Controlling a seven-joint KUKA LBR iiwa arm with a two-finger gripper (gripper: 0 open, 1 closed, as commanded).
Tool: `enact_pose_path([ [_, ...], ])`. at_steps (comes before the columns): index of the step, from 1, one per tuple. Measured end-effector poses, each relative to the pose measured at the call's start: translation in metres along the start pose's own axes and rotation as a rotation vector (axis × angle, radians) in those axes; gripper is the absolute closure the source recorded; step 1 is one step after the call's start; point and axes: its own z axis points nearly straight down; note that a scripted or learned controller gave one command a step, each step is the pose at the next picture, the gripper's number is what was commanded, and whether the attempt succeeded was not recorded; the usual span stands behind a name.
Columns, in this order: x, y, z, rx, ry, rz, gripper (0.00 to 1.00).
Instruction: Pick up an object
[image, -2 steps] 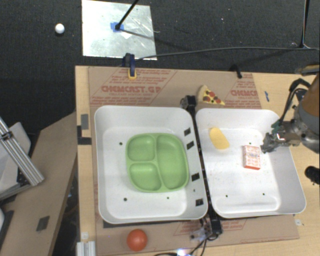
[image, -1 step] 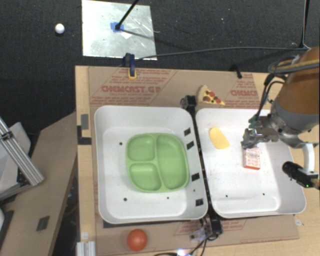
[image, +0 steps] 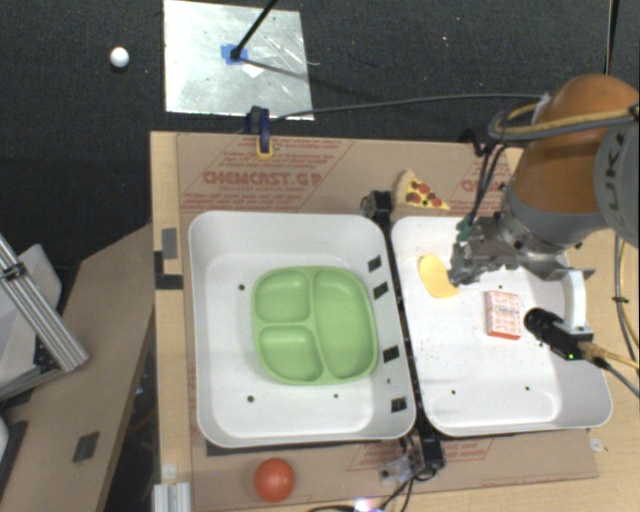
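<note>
Gripper (image: 462, 268), finger state unclear, touches yellow object (image: 436, 276) near right bin (image: 520, 410) 10 o'clock wall; open floor toward 6.

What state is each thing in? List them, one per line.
Gripper: low over the right bin, at the yellow piece's edge.
Yellow piece: flat in the right bin, partly under the gripper.
Red-and-white packet: flat in the right bin, untouched.
Green tray: upright in the left bin, compartments bare.
Pizza slice: on the board behind the bins.
Orange ball: on the board in front of the left bin.
</note>
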Motion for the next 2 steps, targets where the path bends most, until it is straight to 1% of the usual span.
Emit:
enact_pose_path([
  [1, 0.048, 0.013, 0.018, 0.003, -0.001, 0.003, 1.00],
  [2, 0.108, 0.035, 0.022, 0.001, 0.000, 0.001, 1.00],
])
